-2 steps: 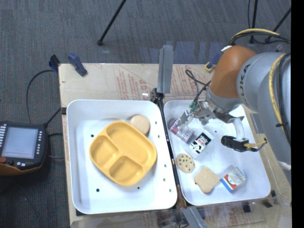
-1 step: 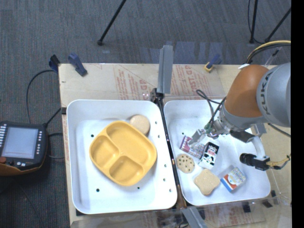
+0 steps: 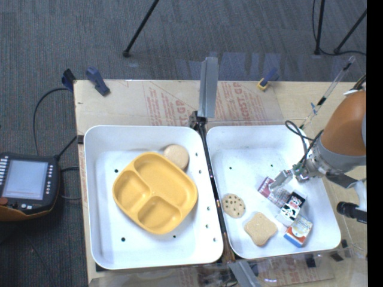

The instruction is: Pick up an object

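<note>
Arm (image 3: 342, 137) bent low, gripper (image 3: 286, 179) over small carton (image 3: 292, 205)

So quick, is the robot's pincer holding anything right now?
Pincer: down in the right bin, over the small packets. Whether it is open, closed or holding one cannot be told.

Surface (image 3: 149, 100): tan board, red print, carrying two white bins side by side, left bin (image 3: 99, 160) and right bin (image 3: 239, 139). Grey upright post (image 3: 208, 88) at the top of the seam between them. Blue clamps (image 3: 97, 81) at the board's upper-left corner, one yellow-and-blue clamp (image 3: 266, 80) on the top edge, right of centre. Teach pendant (image 3: 27, 184) with a lit screen at far left, on the grey carpet (image 3: 72, 28), black cable (image 3: 45, 106) looping up from it. Tripod legs (image 3: 143, 20) at the top of frame.
</note>
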You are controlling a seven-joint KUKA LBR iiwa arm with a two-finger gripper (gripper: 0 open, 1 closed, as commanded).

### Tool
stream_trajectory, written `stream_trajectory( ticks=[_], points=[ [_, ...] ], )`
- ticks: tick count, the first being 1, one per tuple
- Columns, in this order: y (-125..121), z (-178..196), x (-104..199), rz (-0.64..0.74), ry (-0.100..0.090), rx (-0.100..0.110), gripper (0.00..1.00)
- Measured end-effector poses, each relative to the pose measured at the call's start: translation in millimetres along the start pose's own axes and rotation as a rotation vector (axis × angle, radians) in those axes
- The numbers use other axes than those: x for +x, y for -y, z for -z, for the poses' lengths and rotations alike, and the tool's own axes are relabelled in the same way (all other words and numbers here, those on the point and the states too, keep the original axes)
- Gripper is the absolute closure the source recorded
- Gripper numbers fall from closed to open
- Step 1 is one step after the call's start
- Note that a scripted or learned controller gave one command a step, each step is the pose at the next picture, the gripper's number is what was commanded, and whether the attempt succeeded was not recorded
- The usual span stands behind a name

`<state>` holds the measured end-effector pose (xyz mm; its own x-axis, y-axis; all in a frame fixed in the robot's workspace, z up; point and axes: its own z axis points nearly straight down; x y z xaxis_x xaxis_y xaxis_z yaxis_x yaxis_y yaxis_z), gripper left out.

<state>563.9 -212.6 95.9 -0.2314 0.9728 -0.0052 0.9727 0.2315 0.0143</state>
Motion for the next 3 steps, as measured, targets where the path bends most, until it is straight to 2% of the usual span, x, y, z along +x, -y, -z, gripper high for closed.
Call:
stream_trajectory(
  ticks=[1,2,3],
  points=[
    [52,-7,14,-0.035,-0.006,0.014,0.00],
    [51,3,14,-0.042,-0.007,0.011,1.00],
    [7,-9,2,-0.348,-0.004,0.017,1.00]
  ],
)
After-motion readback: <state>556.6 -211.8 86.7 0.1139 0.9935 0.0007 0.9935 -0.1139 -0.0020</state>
